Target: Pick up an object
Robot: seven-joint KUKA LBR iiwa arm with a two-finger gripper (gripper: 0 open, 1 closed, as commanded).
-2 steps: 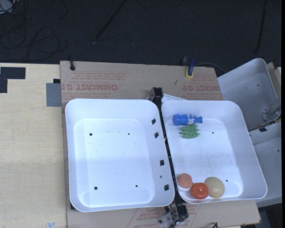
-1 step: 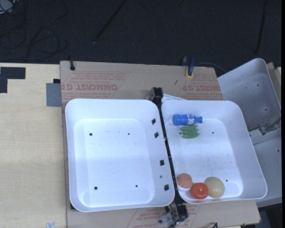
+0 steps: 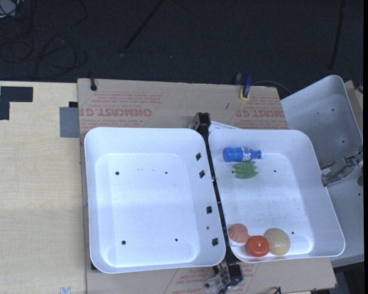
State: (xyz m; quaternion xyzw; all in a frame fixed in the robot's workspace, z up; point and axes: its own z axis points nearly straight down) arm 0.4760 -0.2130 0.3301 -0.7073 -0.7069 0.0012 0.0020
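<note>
The right bin [image 3: 313, 158] holds several small objects. A blue bottle [image 3: 242, 154] with a white cap lies on its side near the bin's far wall. Just in front of it sits a small green leafy toy [image 3: 246, 170]. In the near corner three round things cluster together: a pink-orange ball [image 3: 238, 232] against the left wall, a red round object [image 3: 257, 245] at the front wall, and a beige ball [image 3: 278, 241] touching its right side.
The left bin [image 3: 104, 164] stands beside the right one, with a black strip [image 3: 210, 182] running between them. Both rest on brown cardboard [image 3: 147, 106]. A grey metal panel [image 3: 322, 112] with a small bracket [image 3: 340, 170] rises at the right.
</note>
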